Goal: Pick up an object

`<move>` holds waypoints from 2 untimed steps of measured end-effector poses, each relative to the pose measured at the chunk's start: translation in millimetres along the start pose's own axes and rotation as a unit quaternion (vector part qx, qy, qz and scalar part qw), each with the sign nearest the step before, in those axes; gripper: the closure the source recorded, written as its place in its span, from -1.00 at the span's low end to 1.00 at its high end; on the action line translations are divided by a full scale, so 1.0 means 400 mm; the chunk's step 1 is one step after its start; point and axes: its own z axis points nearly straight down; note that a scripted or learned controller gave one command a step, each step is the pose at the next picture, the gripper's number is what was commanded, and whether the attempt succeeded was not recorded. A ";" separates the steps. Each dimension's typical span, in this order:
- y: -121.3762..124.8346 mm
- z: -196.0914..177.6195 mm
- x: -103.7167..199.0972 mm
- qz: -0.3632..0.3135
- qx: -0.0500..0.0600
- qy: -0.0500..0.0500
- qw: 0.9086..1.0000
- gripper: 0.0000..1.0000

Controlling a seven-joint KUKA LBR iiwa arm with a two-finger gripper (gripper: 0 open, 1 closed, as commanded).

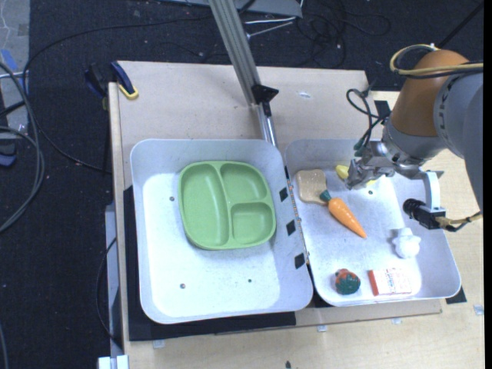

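Hovering low over the yellow object (343,173) at the right bin's (430,279) far edge, gripper (358,175) state impossible to tell, risking a slip against the wall.

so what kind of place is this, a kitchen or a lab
Most likely a robotics lab. A grey arm reaches over two white bins, toy food such as a carrot lies in one, and loose cables run over the dark floor.
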 end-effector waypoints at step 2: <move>-0.017 -0.258 -0.038 0.001 -0.002 0.000 1.000 1.00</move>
